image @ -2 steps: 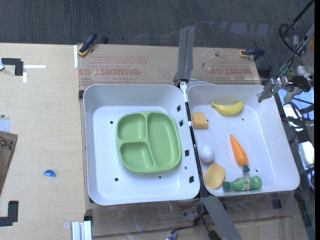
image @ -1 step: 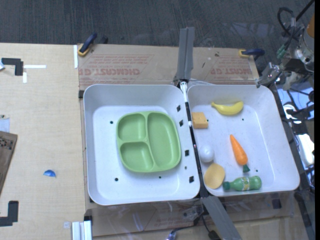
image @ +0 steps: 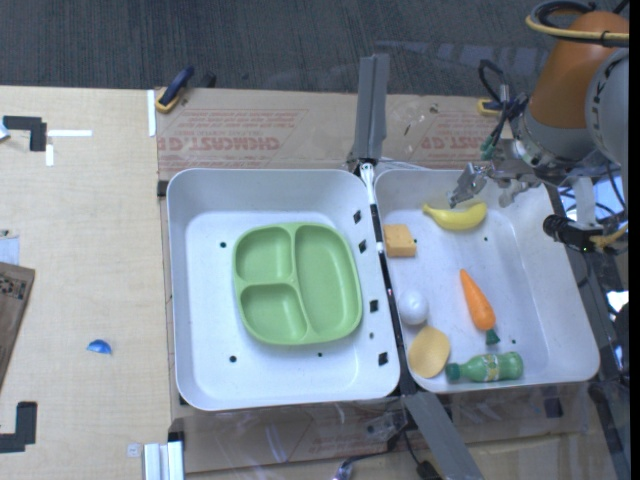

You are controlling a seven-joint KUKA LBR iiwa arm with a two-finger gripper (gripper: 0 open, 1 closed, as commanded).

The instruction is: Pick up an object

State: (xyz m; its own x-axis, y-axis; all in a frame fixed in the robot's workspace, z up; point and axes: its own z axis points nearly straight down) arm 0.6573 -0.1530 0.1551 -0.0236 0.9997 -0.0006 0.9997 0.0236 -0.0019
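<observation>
The right bin [image: 545, 298] holds several objects. A yellow banana [image: 456, 216] lies near its back wall. My gripper [image: 488, 188] hangs just above and behind the banana at the bin's back edge, open, with nothing between its fingers. Its left finger [image: 467, 185] sits close over the banana's upper end. Further forward lie an orange carrot [image: 478, 300], a white ball [image: 413, 308], a yellow-orange block [image: 400, 240], a pale yellow rounded piece [image: 429, 351] and a green bottle [image: 486, 368] on its side.
The left bin [image: 200, 268] holds a green divided plate [image: 298, 283]. A grey post [image: 371, 108] stands behind the wall between the bins. Cables and the arm's orange band [image: 570, 58] crowd the back right corner.
</observation>
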